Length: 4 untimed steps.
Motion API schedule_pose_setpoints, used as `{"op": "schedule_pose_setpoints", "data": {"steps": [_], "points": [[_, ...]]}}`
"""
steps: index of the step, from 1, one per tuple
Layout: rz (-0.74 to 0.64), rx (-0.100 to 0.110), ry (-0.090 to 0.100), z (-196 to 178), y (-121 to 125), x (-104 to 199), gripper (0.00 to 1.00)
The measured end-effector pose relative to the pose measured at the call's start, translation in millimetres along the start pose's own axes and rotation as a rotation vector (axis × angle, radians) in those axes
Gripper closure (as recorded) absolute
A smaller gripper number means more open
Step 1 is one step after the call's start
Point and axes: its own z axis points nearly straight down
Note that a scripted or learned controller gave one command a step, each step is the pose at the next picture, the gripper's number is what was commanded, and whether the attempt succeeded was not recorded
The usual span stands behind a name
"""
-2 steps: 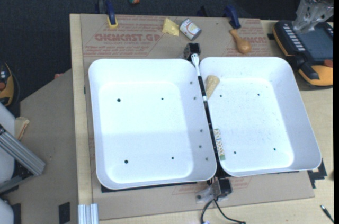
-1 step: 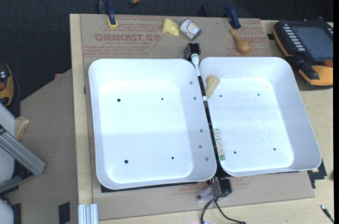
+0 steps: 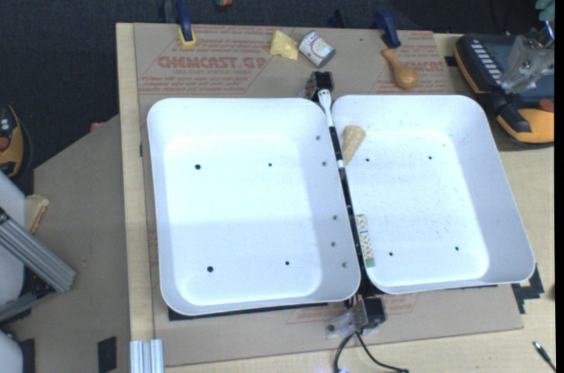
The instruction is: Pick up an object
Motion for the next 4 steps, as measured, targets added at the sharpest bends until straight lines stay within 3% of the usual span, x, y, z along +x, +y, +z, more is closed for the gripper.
{"op": "schedule_pose_setpoints", "data": {"steps": [1, 2, 3, 4], "points": [[0.014, -0.013, -0.01, -74, -7, -95, 1.0], [-0.014, -0.001, 0.003, -69, -6, 72, 1.0], [0.005, -0.001, -0.001, -69, -7, 62, 0.0], [-0.004, 0.01, -0.001, 48, -24, 159, 0.0]]}}
